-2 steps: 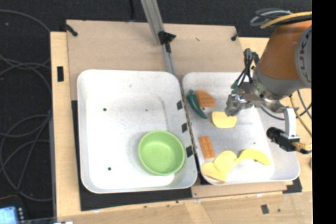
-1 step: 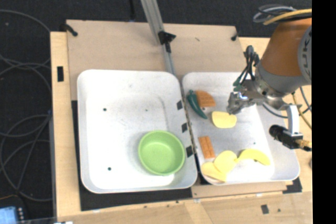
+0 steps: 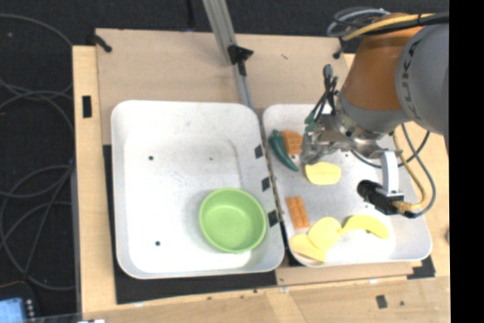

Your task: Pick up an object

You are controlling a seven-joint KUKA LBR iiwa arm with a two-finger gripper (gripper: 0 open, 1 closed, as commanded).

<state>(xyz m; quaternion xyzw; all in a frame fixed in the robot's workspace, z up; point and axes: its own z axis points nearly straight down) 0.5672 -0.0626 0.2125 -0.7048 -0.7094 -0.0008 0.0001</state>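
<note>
Nearest the camera, one green bowl [image 3: 233, 219] sits in the left bin [image 3: 151, 140], toward its front right corner. Right bin [image 3: 408, 246] holds four yellow pieces: one [image 3: 323, 175] just beneath the hand [image 3: 314, 151], three clustered along the front edge [image 3: 327, 236]. One orange block [image 3: 296, 212] and one green tool [image 3: 286, 150] lie by the dividing wall. One arm [image 3: 382, 83] reaches in from the right, wrist pointed down over the right bin. Whether the hand is clenched or released cannot be told. Both bins rest on the tabletop [image 3: 166, 72].
</note>
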